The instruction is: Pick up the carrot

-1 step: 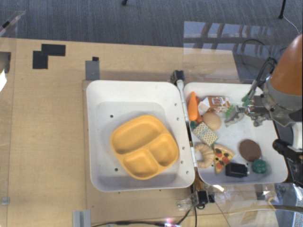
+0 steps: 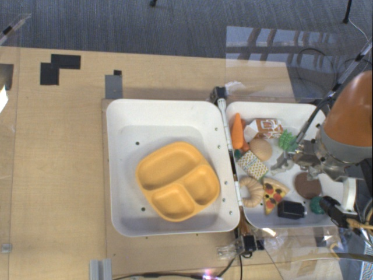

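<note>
The carrot (image 2: 236, 131) is orange with a green end and lies lengthwise along the left wall of the right bin (image 2: 274, 225), near its back. My gripper (image 2: 289, 157) hangs over the middle of the right bin, under the grey arm with its orange band (image 2: 351, 112). It is to the right of the carrot and a little nearer the front, with a beige rounded toy (image 2: 261, 149) between them. Nothing shows between the gripper and the carrot touching.
Several toys crowd the right bin: a brown packet (image 2: 268, 126), a green piece (image 2: 285, 140), a patterned block (image 2: 252, 165), a croissant (image 2: 252, 191), a pizza slice (image 2: 273, 192), a black item (image 2: 290, 209) and a brown disc (image 2: 306, 186). A yellow divided plate (image 2: 176, 181) lies in the left bin (image 2: 125, 156).
</note>
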`<state>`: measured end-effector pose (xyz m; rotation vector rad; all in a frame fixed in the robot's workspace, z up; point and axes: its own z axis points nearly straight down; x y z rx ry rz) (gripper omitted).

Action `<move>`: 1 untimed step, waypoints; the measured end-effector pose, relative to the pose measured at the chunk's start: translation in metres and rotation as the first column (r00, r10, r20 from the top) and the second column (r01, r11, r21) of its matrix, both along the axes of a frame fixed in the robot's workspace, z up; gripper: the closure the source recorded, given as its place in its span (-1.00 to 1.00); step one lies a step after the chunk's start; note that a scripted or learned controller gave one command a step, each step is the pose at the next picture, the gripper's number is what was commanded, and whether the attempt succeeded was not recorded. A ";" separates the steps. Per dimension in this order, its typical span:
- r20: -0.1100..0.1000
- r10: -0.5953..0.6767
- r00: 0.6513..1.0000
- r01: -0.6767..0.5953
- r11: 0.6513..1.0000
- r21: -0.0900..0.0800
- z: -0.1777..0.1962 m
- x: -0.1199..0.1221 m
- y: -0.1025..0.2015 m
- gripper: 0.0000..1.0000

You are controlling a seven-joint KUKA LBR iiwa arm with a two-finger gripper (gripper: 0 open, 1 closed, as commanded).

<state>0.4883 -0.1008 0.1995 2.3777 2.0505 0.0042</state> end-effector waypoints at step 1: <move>0.014 0.106 0.994 -0.106 0.994 -0.005 -0.110 0.004 -0.015 -1.00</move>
